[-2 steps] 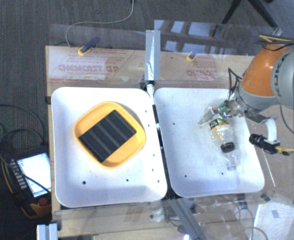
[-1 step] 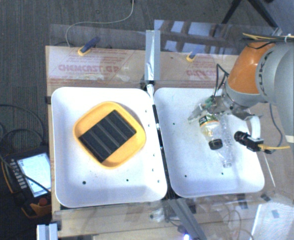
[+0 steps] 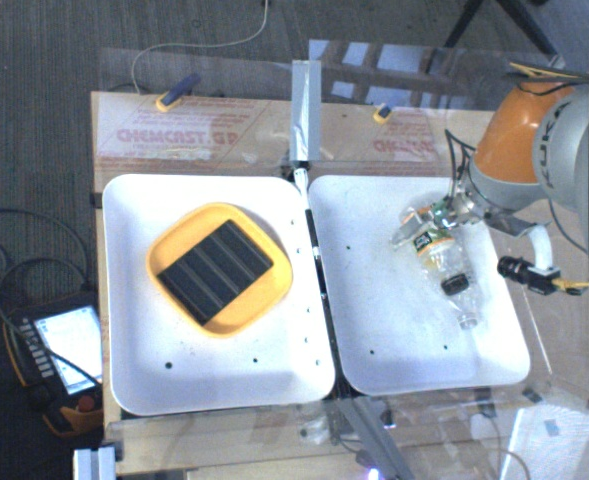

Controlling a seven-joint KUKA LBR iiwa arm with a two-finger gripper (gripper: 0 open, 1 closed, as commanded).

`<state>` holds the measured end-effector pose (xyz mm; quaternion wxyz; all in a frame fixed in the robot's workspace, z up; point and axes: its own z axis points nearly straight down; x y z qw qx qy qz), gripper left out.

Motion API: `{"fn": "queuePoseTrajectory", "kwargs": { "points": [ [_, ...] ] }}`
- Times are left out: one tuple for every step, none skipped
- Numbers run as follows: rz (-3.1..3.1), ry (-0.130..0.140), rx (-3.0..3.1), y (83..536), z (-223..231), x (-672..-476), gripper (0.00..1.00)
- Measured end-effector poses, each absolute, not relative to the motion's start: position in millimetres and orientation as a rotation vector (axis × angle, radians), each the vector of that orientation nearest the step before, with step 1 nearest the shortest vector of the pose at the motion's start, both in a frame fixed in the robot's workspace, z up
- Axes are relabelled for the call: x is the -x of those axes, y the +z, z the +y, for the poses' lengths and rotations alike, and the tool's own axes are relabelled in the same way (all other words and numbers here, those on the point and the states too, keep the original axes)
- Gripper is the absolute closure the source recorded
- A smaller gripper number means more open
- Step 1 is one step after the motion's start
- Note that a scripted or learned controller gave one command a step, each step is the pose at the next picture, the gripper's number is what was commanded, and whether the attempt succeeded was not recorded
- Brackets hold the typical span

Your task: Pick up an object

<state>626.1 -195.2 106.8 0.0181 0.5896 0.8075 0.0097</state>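
Clear plastic bottle (image 3: pixel 446 263) lies in the right bin (image 3: pixel 374 308), touching the gripper (image 3: pixel 444 213).

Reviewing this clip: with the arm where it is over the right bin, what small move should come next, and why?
Probably a short descent straight down onto the clear plastic bottle. The hand sits low at the bottle's upper end in the right bin, and nothing can be seen held in it. The yellow tray with the black ridged insert lies in the left bin, far off, so the bottle is the nearer target.
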Motion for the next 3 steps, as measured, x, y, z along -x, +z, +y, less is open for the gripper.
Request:
{"fn": "queuePoseTrajectory", "kwargs": {
  "points": [
    [2.569,0.021,-1.757,106.4,-200.8,-637.0,0.00],
    [2.624,0.003,-1.751,105.5,-196.8,-671.8,0.00],
    [2.627,-0.002,-1.752,117.4,-196.3,-671.7,1.00]
  ]
}}
